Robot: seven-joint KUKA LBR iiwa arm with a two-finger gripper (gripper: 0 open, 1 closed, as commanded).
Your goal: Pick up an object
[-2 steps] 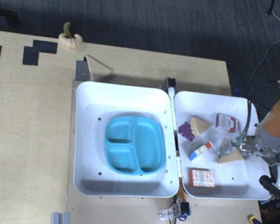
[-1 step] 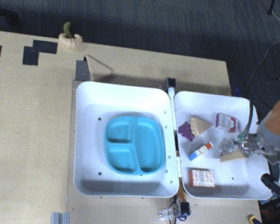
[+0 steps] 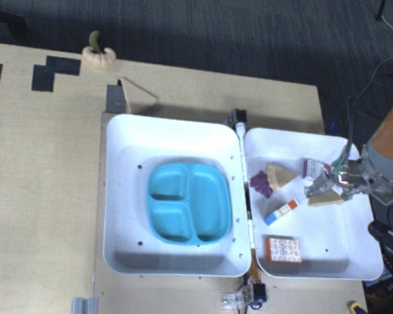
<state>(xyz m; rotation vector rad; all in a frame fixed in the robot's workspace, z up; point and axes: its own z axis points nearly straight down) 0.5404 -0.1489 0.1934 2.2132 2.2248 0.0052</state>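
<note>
While the gripper (image 3: 326,185), its state unclear, hovers, the marker (image 3: 281,212) lies diagonally.

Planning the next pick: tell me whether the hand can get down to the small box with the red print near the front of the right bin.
Probably yes. The box lies flat and apart from the other items, with nothing over it, and the hand is already above that bin.

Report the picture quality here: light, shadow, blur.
Camera view: even, soft overhead light; faint shadow along the left bin's near wall beside the blue divided tray; the claw and the small items under it look smeared; the bench is sharp, without glare.
</note>
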